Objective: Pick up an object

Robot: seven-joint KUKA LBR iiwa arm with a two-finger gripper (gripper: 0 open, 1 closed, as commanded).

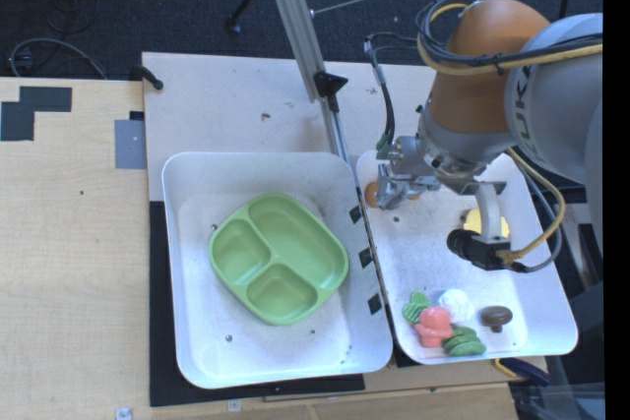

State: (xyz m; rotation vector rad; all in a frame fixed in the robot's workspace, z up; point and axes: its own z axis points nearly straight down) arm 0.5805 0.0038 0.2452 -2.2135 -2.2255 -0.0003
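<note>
step: judged as closing in on the small orange round piece [372, 195], which sits against the left wall at the far end of the right bin, just beside the hand [391, 190]
doing it well: best to descend straight, centre over the piece before closing, and lift slowly; little room on the wall side, so a scrape or a push is likely
hand state: low over the right bin's far end; cannot tell whether wide or narrow; nothing seen held
pale wooden bench [79, 211]: carries both bins
shallow white left bin [177, 211]: holds a light green three-compartment plastic plate [279, 258], lying flat
shallow white right bin [433, 251]: orange piece at the far end; at the near end, a close cluster of pink lump [433, 325], green leafy bits [463, 343] and white lump [454, 300], with a brown mushroom-shaped piece [495, 317] near
</note>
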